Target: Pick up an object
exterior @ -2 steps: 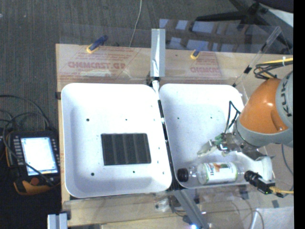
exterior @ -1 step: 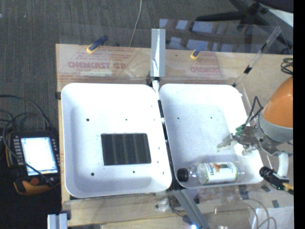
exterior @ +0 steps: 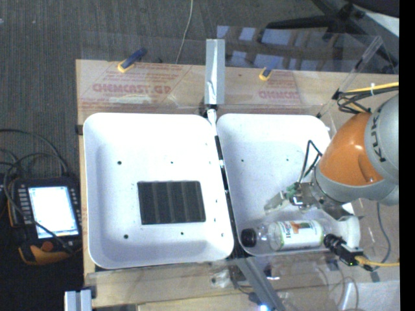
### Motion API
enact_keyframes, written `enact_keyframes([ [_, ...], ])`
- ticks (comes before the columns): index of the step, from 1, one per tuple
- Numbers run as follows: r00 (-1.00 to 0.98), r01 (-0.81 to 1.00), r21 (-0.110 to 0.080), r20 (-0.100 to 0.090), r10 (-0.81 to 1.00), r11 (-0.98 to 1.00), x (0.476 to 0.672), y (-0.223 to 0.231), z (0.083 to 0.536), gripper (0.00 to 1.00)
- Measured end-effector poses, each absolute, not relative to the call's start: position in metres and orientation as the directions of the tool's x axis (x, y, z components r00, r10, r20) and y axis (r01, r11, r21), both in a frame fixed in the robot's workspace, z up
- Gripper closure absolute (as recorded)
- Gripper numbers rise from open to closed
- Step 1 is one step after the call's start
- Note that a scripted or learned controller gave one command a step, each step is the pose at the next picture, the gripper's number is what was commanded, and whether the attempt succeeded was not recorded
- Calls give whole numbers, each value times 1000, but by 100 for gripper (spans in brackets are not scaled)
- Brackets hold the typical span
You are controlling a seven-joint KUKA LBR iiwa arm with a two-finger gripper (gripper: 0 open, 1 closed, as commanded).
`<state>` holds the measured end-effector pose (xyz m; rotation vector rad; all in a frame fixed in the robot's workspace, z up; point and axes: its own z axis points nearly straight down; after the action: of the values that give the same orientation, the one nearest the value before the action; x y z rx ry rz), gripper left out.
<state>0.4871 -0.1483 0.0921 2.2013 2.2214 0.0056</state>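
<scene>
A wooden bench (exterior: 130, 83) is seen from above on a dark carpeted floor, with a handheld control pendant (exterior: 45, 212) lying on the floor to the left. Two shallow white bins are set side by side on the bench. In the left bin (exterior: 104, 141), a dark ribbed rectangular pad (exterior: 171, 201) is laid flat near the middle. In the right bin (exterior: 272, 141), a clear plastic bottle (exterior: 288, 234) with a black cap and a white-and-orange label is laid on its side along the near wall, its cap pointed towards the divider between the bins.

The grey arm, with its orange band (exterior: 350, 157), is reached in from the right, low over the right bin. The gripper (exterior: 290, 197) is placed just above and beside the bottle, near its middle. Whether the claw is spread or clenched cannot be told, as it is small and partly hidden by the wrist, and nothing is seen held.

For a good pick, the bottle should be approached across its narrow width rather than along its length, and closed on near the labelled middle. As the bottle is round and is pressed close to the bin wall, it may be rolled or pushed aside unless the descent is centred.
</scene>
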Motion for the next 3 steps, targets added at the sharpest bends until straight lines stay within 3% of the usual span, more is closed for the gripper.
enact_keyframes([
  [1, 259, 966, -5, 6, 966, -259, 498, -216, 114, 0],
  [2, 257, 966, -4, 4, 966, -257, 498, -215, 122, 100],
  [3, 256, 967, -5, 4, 967, -256, 498, -215, 122, 0],
])
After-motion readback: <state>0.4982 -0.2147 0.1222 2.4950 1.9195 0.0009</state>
